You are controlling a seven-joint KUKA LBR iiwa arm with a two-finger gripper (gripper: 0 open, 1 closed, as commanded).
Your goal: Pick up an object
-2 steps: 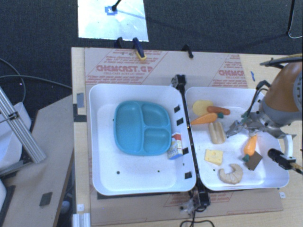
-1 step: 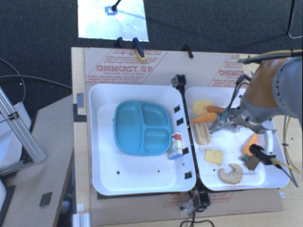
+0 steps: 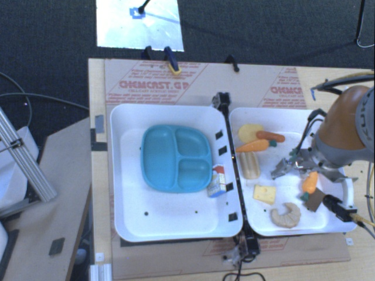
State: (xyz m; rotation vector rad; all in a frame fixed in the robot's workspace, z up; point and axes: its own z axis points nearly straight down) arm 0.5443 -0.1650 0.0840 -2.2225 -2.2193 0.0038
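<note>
The right bin (image 3: 293, 115) holds several toy foods. A yellow disc (image 3: 249, 132), a red sausage (image 3: 270, 136) and an orange carrot (image 3: 252, 147) lie at its far left. Below them lie a tan bar (image 3: 251, 166), a cheese slice (image 3: 265, 194) and a croissant (image 3: 286, 215). My gripper (image 3: 282, 167) hangs low over the bin's middle, above bare white floor, right of the tan bar and above the cheese slice. A small orange piece (image 3: 310, 182) and a brown block (image 3: 315, 201) lie just right of it, under the wrist. Nothing shows in the gripper's grasp.
The left bin (image 3: 176, 221) holds a blue divided plate (image 3: 176, 158) and a small carton (image 3: 217, 182) against the divider. The grey arm with its orange band (image 3: 348, 124) covers the right bin's right side. A black clip (image 3: 221, 100) sits where the bins meet.
</note>
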